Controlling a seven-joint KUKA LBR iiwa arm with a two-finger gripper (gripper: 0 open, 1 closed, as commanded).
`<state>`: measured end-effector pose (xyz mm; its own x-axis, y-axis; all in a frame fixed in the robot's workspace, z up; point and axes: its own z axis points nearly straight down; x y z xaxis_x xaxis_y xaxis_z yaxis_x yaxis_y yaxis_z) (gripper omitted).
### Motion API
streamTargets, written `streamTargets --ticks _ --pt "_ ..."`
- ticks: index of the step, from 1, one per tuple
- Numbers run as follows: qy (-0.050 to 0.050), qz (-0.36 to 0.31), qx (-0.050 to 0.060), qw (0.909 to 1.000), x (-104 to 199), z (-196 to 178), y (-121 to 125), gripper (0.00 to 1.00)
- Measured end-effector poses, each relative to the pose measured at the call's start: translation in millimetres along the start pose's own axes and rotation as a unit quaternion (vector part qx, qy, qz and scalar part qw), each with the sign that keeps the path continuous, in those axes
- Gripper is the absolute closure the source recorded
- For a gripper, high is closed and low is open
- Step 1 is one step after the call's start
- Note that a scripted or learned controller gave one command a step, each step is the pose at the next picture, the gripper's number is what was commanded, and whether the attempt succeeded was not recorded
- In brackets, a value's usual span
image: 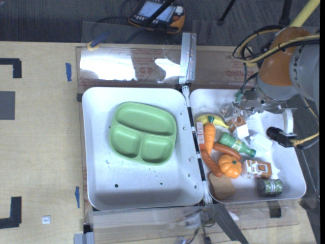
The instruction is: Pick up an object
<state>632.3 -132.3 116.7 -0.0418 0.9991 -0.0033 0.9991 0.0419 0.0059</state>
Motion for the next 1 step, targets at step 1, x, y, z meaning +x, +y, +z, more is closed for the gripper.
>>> streamTargets --ticks 1 --pt "0.002 -0.029 0.005 0.9996 19.4 -4.2 -37.3 1.0"
